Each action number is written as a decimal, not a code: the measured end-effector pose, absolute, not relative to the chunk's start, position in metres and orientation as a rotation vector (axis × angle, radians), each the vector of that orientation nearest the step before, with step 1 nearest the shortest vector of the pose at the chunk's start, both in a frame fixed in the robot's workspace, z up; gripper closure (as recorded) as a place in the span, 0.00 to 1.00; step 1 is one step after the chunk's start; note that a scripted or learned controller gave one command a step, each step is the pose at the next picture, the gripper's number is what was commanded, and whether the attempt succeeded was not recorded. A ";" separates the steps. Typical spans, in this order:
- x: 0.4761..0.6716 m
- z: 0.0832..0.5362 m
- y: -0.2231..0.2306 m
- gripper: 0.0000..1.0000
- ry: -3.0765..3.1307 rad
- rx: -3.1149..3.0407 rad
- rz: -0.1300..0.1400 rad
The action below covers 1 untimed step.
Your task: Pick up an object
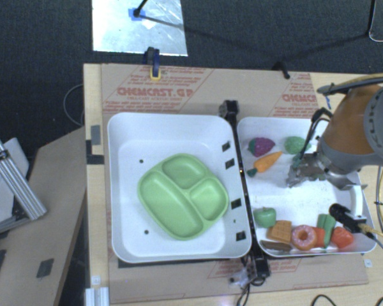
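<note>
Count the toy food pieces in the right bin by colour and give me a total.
Purple: 1
Orange: 2, the carrot and the toast-like piece
Green: 3
Pink: 1, the donut
Red: 1
Total: 8

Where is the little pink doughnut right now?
The pink doughnut lies in the right bin, near its front edge, between an orange block and a green piece.

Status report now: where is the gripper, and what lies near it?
Gripper low in right bin, nothing seen held. Green toy and carrot close by. Donut at near wall.
</note>
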State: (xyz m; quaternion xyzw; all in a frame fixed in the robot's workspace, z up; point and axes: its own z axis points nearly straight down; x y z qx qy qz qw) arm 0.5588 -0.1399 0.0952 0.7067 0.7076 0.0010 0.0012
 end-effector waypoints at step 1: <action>0.559 0.138 -0.140 1.00 2.222 2.215 0.004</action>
